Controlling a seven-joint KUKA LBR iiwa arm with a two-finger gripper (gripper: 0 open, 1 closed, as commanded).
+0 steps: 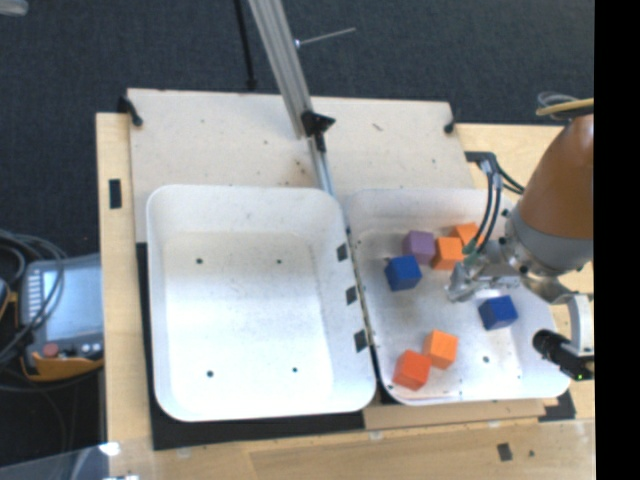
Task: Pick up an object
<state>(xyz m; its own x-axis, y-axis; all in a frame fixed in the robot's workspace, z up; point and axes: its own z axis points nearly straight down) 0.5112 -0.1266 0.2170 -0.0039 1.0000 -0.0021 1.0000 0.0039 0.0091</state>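
Arm (560, 193) above right bin (400, 213)

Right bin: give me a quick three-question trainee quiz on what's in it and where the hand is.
1. Count the blocks you can see in the right bin.
2. True or false: the purple block touches an orange block.
3. Which block lies nearest the hand? A) the blue block by the centre divider B) the blue block beside the hand C) the orange-red block at the front edge

Key
1. Seven: two blue, one purple, four orange or orange-red, one of them partly hidden behind the cables.
2. True; they sit side by side in contact.
3. B.
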